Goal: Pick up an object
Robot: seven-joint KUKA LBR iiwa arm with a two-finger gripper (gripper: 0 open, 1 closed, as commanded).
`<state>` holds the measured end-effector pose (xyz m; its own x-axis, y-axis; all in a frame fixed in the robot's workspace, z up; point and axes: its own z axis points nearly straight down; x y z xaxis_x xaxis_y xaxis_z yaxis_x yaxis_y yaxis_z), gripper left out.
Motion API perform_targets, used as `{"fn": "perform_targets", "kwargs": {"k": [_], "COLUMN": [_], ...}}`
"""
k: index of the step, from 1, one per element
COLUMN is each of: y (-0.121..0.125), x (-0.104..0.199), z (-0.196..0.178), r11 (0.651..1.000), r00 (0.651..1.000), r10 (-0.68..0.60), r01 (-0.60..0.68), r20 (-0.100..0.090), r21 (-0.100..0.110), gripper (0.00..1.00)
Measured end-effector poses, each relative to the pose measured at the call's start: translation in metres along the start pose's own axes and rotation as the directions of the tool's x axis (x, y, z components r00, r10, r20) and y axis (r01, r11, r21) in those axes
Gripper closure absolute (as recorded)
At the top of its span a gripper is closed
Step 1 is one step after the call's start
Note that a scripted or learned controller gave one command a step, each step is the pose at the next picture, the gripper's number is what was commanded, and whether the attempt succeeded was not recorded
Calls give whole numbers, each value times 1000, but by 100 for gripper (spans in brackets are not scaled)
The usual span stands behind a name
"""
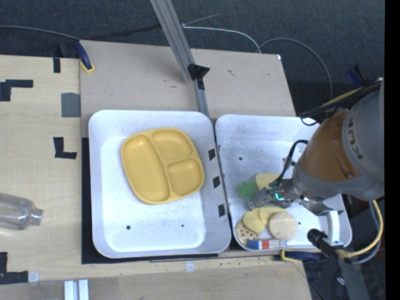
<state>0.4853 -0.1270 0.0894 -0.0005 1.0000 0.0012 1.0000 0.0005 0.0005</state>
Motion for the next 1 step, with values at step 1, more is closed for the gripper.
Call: {"fn": "perform_targets", "kwargs": {"k": [1], "y": [14], "x": [3], "z": [0], "r11": [1000], "r00": [1000], "r10": [-1], "r01": [1], "r20": [1], "r21": [1], "gripper": [0]}}
